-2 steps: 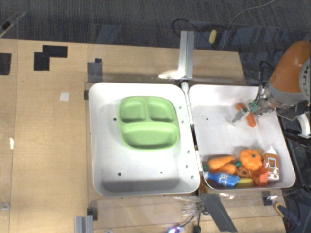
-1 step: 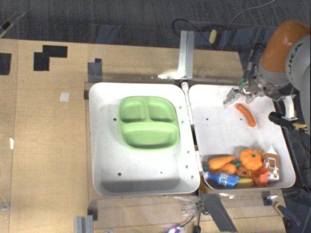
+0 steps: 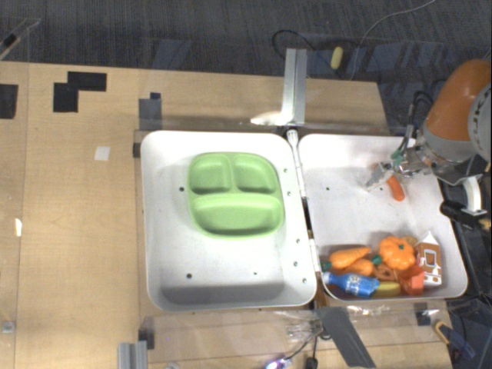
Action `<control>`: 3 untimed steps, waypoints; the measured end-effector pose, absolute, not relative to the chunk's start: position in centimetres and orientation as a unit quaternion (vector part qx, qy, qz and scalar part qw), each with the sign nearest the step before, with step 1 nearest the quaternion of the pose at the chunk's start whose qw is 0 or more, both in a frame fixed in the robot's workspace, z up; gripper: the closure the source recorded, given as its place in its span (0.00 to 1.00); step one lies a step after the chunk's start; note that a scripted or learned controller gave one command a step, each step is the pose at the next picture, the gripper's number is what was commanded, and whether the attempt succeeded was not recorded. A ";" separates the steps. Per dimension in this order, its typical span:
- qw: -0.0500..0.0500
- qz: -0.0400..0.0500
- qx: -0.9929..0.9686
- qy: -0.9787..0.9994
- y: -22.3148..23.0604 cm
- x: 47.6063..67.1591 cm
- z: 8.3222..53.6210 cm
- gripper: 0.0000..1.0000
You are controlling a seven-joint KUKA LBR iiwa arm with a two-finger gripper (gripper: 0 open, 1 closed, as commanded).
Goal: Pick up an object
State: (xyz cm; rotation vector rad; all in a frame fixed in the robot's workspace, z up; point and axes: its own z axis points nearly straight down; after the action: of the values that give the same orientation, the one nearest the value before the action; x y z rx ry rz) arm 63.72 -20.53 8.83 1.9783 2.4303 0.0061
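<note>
Right bin (image 3: 346, 214), far end: small orange piece (image 3: 397, 188), carrot-like, lying on white floor just below and beside tool (image 3: 398, 164). Whether touching, impossible to tell; not seen between fingers. Tool low over bin's upper right part, reaching in from right on grey arm (image 3: 453, 141) with orange band (image 3: 460, 94). Spread or pressed together: cannot tell, tip too small and cluttered. Thin grey bit (image 3: 375, 177) just left of orange piece, too blurred to name.

Near end of same bin, well apart from tool: heap of toy food along lower wall. Orange carrot (image 3: 350, 257), pumpkin (image 3: 397, 252), blue bottle (image 3: 352, 284), small carton (image 3: 429, 258), red piece (image 3: 413, 284), packed close, several touching.

Left bin (image 3: 165, 275): green tray (image 3: 234, 193), three compartments, flat near middle, a little toward far side.

Bins side by side, walls touching, on pale wooden bench (image 3: 69, 229). Black markings (image 3: 78, 88) on bench at far left. Metal post (image 3: 295, 87) behind seam between bins. Dark carpet (image 3: 192, 14) beyond bench, thin cable (image 3: 400, 10) trailing across.
</note>
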 end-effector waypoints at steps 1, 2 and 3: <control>0.008 0.005 0.631 0.776 -20.4 64.0 10.2 1.00; -0.004 -0.004 0.714 0.700 -20.7 66.7 9.0 1.00; 0.003 0.003 0.781 0.625 -17.5 66.8 20.8 1.00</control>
State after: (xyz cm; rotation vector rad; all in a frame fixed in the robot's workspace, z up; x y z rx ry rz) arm 66.78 -17.52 20.81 2.4478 1.9586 0.0087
